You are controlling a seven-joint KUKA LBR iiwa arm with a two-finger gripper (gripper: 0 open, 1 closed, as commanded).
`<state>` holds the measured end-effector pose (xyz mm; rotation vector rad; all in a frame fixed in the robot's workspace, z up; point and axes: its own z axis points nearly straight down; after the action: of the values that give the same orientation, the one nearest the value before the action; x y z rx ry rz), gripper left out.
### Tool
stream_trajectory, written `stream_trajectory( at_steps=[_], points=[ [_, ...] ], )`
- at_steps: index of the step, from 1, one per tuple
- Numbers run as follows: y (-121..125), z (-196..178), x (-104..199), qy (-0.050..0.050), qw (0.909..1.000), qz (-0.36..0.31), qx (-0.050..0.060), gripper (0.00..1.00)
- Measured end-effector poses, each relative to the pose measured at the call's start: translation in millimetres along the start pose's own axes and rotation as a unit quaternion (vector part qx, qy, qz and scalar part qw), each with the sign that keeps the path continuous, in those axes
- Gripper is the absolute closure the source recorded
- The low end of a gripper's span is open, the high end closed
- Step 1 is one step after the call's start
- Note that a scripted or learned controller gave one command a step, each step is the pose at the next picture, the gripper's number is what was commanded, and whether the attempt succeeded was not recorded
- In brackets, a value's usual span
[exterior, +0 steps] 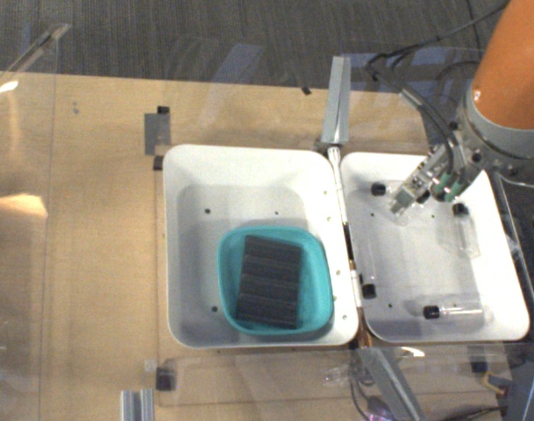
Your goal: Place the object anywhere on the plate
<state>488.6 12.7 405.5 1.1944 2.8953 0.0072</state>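
Note:
A teal plate (316, 274) with rounded corners rests in the left white bin (192, 226), toward its front. A dark grey ridged block (269, 281) lies flat on the plate, covering most of its middle. My gripper (409, 198) hangs over the back part of the right white bin (398, 266), angled down to the left, well away from the plate. A faint clear item (403, 215) sits just under its tip; I cannot tell whether it is held.
Clear tubes with black caps lie in the right bin: one near the front (451, 310), one along the right side (465, 233). A small black cap (378, 189) sits near the back left. A grey divider post (337, 103) stands behind the bins.

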Motion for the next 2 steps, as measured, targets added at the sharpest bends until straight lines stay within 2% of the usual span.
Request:
stream_trajectory(
  at_steps=[1, 2],
  points=[
    [36.6, 164.5, 19.6, 0.002, 0.9999, -0.017, 0.001, 1.0],
    [63.6, 221.4, 13.2, 0.002, 0.998, -0.063, 0.001, 1.0]
  ],
)
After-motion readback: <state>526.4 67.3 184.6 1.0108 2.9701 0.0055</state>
